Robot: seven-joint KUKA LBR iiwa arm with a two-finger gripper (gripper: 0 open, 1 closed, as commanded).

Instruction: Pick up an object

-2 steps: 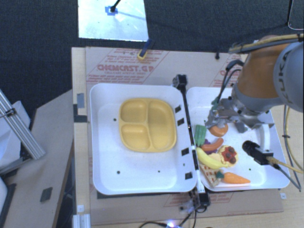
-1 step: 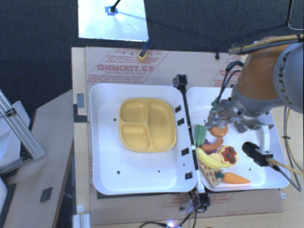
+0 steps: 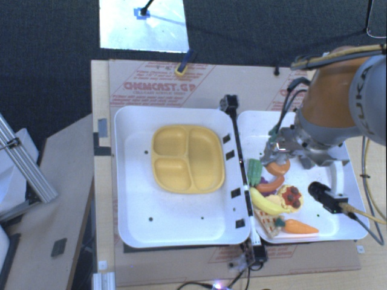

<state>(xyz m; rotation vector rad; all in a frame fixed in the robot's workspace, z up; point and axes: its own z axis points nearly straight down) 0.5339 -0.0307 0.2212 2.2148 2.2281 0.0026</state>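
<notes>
Toy food lies in a heap at the left side of the right bin (image 3: pixel 338 225). It holds a green piece (image 3: pixel 254 171), an orange-red sausage (image 3: pixel 273 183), a yellow banana (image 3: pixel 266 202), a red-topped slice (image 3: pixel 291 195), a waffle (image 3: pixel 269 224) and a carrot (image 3: pixel 300 226). My gripper (image 3: pixel 277 154) hangs low over the top of the heap, right above a small orange piece (image 3: pixel 282 165). The wrist hides how the gripper meets that piece.
The left bin (image 3: pixel 136 222) holds a yellow divided plate (image 3: pixel 186 158). A black clamp rail (image 3: pixel 237 162) runs between the two bins. The grey and orange arm (image 3: pixel 338 101) covers the back right of the right bin.
</notes>
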